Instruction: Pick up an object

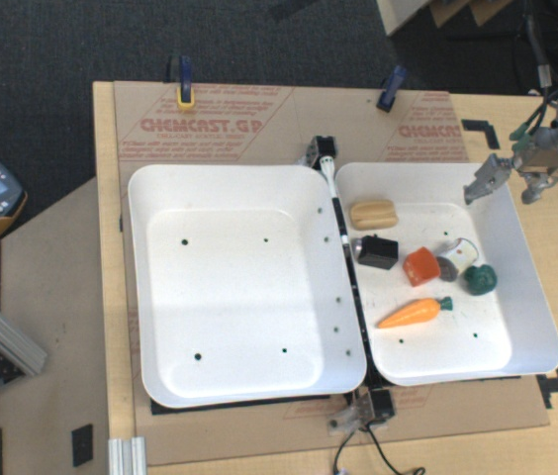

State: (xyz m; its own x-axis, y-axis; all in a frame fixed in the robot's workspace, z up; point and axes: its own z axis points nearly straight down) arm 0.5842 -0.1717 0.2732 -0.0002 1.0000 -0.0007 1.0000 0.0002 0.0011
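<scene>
At the frame's right edge we see the hand (pixel 510 179) with fingers spread, grasping nothing, poised over the right bin's (pixel 526 255) upper corner, well apart from the carrot (pixel 413 313), orange block (pixel 421 266), tan bar (pixel 373 214) and green ball (pixel 480 279) lying inside.

text: "CHEMCAST GP" | red print | on brown board (pixel 259 117) | far edge, left and right; right one partly unreadable

Dark carpeted floor (pixel 81 18) surrounds a pale wooden bench (pixel 106 265) topped with printed brown cardboard (pixel 230 117), held by two blue clamps (pixel 184 77).
</scene>
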